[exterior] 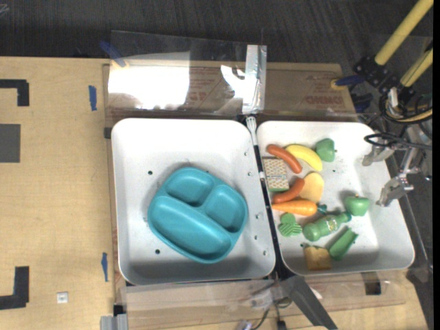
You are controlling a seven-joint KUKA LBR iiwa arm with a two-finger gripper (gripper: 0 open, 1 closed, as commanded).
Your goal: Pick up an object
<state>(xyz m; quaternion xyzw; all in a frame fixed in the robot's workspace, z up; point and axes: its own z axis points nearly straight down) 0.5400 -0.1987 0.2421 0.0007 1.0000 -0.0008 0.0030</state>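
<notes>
The right white bin [357,260] holds several toy foods. A red sausage [284,157], a yellow banana [304,157] and a small green pepper [324,148] lie at its back. A carrot [295,208], a green vegetable piece [356,205], a green cucumber [342,242] and a brown bread piece [316,256] sit toward the front. My gripper [378,177] hangs over the bin's right side, just right of the food pile. It is open, and nothing is between its fingers [371,158].
The left white bin [130,150] holds a teal divided plate [198,213]. A waffle-patterned piece [276,174] lies against the wall between the bins. Clear plastic sheeting stands behind the bins. Yellow poles and cables crowd the upper right corner.
</notes>
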